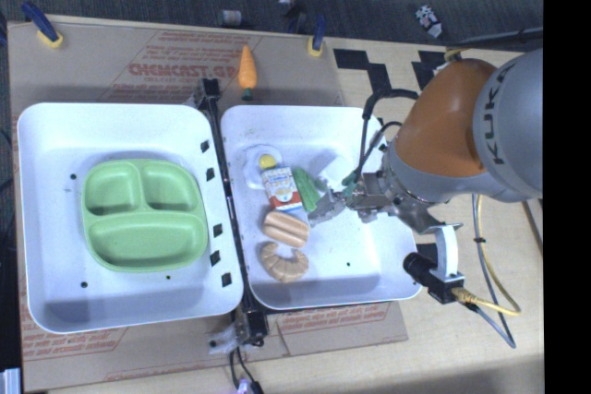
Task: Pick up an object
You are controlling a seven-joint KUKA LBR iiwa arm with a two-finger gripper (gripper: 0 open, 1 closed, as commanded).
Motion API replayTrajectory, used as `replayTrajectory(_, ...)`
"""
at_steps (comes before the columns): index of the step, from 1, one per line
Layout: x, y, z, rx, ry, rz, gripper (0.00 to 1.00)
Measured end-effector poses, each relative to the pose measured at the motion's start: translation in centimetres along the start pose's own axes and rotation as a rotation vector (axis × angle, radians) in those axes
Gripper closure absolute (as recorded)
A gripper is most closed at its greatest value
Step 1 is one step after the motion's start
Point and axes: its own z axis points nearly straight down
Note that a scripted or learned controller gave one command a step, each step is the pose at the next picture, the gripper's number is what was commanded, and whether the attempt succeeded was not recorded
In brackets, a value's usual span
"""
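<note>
2 white bins sit below me, and the job lies in the right bin point(392, 286), where several small toy foods are bunched together left of centre. My gripper point(325, 203) is low in that cluster, its tip against the green piece point(307, 185) and just beside the hot dog point(285, 228). Whether my fingers are apart or together I cannot tell from this angle, and I cannot see anything held between them, so I count nothing as grasped.

Close by lie the small carton point(278, 185) with a yellow bit above it, touching the green piece, and the croissant point(284, 264) just below the hot dog. The left bin point(37, 198) holds only the green divided plate point(143, 214), well apart from me.

To do this step well, I judge I should commit to 1 target, likely the green piece, since it is nearest my tip. The crowding is the risk: closing here could nudge the hot dog or carton instead of trapping anything. I would centre over the piece, close firmly, then lift straight and slowly, checking that something rises with me.
</note>
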Motion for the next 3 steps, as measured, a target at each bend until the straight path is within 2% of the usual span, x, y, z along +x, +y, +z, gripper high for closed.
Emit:
replayTrajectory(1, -5.1, 3.2, 6.1, 0.000, -0.001, -0.001, 0.00)
replayTrajectory(2, -6.8, -0.8, 9.0, 0.001, 0.000, -0.001, 0.00)
replayTrajectory(3, -3.9, 0.2, 11.7, 0.001, 0.001, -0.003, 0.00)
